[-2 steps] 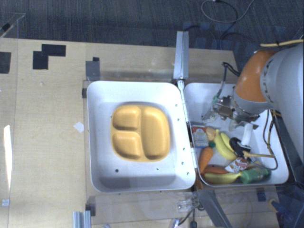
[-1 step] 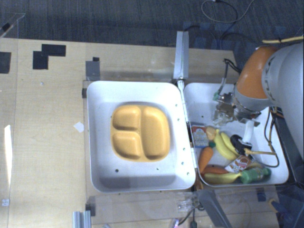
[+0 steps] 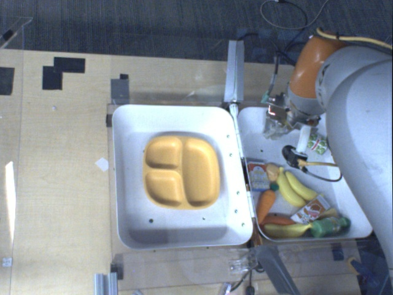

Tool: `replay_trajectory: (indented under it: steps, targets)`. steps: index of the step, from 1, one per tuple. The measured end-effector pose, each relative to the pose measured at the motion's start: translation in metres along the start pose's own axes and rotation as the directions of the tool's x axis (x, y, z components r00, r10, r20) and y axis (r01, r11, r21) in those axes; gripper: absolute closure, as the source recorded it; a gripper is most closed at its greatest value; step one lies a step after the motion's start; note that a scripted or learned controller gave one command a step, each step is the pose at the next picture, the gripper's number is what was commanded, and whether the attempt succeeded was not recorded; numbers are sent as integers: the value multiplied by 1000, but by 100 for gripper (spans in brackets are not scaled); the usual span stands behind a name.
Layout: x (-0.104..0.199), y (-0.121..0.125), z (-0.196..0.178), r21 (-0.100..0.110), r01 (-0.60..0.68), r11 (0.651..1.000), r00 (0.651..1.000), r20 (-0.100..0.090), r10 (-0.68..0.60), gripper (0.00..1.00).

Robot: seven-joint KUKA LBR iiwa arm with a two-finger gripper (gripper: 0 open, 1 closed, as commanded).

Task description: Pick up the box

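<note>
Your tool (image 3: 277, 123) hangs low over the far end of the right bin (image 3: 252, 123), and whether it is apart or together you cannot tell from this slanted view; nothing can be seen clamped in it.

The likeliest box (image 3: 309, 210) lies well away from the tool, toward the near end of the same bin — a small red-and-white carton, tilted, resting among the clutter. Between it and the tool lie two yellow bananas (image 3: 295, 188); on the box's near side a third banana (image 3: 288, 230) and a green bottle (image 3: 330, 226) press close, and a carrot (image 3: 265, 205) sits off to the side toward the bin divider. A second printed carton (image 3: 259, 175) lies closer to the tool, against the divider wall, and a small white-and-green pack (image 3: 315, 141) sits just beside the tool under the arm; the task does not say which one is meant.

Expect the red-and-white box to be light and fairly stiff, thin card that will dent if squeezed hard — so close gently. Its printed faces look smooth and probably a little slick. Take it across its short width, on the two long edges, where the card is stiffest. The neighbours leave little room, so you will likely need to come straight down and keep the tool narrow. Being light, it may skid or tip when one side touches first.

The left bin (image 3: 129, 183) holds a yellow divided tray (image 3: 182, 170), far from the tool.
</note>
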State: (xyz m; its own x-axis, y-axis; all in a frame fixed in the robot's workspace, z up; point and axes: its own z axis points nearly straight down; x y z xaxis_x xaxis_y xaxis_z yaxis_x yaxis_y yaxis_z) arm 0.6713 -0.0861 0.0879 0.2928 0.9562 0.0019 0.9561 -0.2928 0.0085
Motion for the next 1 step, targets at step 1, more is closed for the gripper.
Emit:
replay_trajectory:
  steps: [1]
  targets:
    - [-44,13,0,1,-19,1000,1000,1,19,100]
